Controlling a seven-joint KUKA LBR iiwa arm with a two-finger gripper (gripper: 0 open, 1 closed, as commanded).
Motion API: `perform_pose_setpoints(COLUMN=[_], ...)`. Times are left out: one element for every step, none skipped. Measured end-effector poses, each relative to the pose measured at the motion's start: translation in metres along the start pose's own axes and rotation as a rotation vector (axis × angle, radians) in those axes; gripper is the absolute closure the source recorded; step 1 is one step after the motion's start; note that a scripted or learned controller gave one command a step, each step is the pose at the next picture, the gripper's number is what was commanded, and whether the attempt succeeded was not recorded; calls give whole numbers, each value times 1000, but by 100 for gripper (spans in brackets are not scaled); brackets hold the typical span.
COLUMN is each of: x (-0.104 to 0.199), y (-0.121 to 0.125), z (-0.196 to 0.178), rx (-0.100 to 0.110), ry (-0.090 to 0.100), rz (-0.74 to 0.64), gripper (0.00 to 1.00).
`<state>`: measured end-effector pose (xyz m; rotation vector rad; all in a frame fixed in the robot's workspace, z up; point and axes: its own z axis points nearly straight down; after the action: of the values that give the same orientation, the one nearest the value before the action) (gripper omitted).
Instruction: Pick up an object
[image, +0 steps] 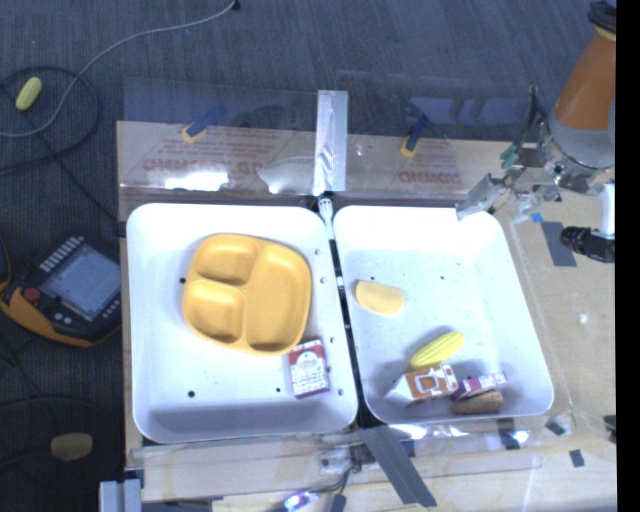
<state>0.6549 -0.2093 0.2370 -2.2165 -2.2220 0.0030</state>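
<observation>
The gripper (492, 197) was seen above the far right corner of the right bin (520, 290), with its fingers spread apart and nothing held between them. In that bin a pale yellow oval piece (379, 297) was found near the left wall, while a yellow corn cob (437, 348), a small orange-and-white carton (431, 383) and a brown item (478, 396) were gathered near the front. In the left bin (160, 380) a yellow divided plate (247, 291) was placed, with a small red box (308, 369) just beside it.
</observation>
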Motion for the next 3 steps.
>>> perform_pose_setpoints(x=[23,27,52], y=[-66,-138,-164], z=[105,148,147], rx=[2,-14,-23], ry=[-2,-2,-11], rz=[194,137,-64], gripper=[0,0,0])
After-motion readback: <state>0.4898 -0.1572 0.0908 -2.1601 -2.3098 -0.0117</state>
